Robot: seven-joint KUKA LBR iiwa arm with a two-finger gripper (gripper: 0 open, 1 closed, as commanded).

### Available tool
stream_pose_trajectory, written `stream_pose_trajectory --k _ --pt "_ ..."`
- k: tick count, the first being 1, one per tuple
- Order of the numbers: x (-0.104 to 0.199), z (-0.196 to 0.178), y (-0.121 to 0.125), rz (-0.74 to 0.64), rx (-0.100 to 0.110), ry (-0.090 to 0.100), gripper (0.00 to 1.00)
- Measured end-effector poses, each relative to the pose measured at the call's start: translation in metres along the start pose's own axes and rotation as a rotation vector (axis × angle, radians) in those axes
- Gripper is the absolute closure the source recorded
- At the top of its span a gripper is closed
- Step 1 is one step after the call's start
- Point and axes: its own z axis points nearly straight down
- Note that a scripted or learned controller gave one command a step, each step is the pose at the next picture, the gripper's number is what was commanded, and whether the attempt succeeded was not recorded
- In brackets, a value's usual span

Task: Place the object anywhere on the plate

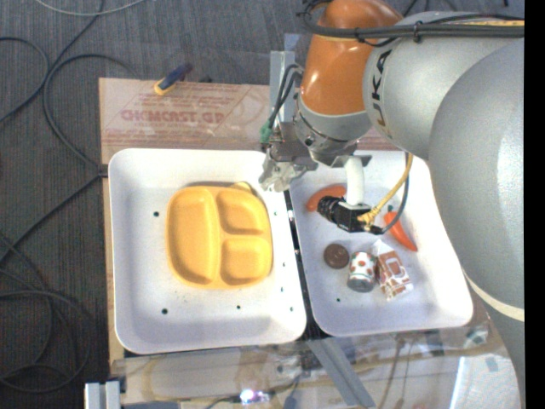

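A yellow divided plate (220, 233) lies in the left white bin (136, 254). My gripper (274, 175) hangs over that bin's far right corner, just past the plate's far right edge and beside the divider between the bins. I see nothing that is clearly held in it. The right bin (443, 301) holds the loose objects: an orange piece (317, 199), another orange piece (401, 233), a brown disc (337, 255), a small red and white can (362, 271) and a small carton (394, 276).
The grey arm with its orange band (341, 58) covers the far side of the right bin. Brown cardboard (187, 113) lies behind the left bin with a small blue and yellow item (171, 77) on it. Cables run over the floor at left.
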Motion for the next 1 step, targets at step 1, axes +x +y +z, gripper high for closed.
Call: stream_pose_trajectory --k 1 --pt "0.0 0.0 0.0 0.0 0.0 0.0 0.0"
